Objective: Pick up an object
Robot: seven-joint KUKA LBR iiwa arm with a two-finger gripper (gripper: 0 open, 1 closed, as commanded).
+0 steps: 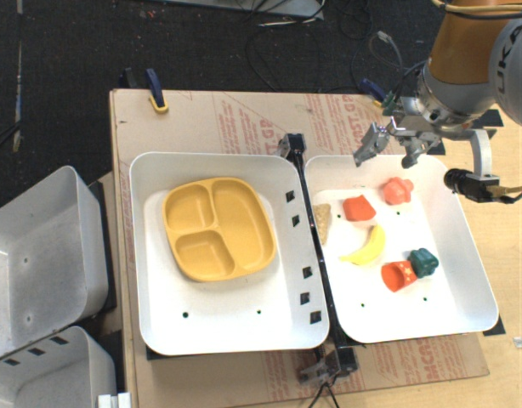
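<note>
Down in the right white bin point(465, 304), a red cup-like toy point(398, 275) touches a dark green block point(423, 262); then a yellow plastic banana point(366, 247), an orange-red chunk point(359, 208), a pink lump point(397, 190), shapes unclear. Farther, the tool point(390, 150) hovers, fingers spread, pinching nothing.

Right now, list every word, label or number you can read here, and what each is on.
"UK": part of grey lettering on the arm, cut off by the picture's edge.
Red printed lettering on the cardboard sheet under the bins: reversed and too faint to read.
Nothing readable on the yellow tray or the toys.
</note>
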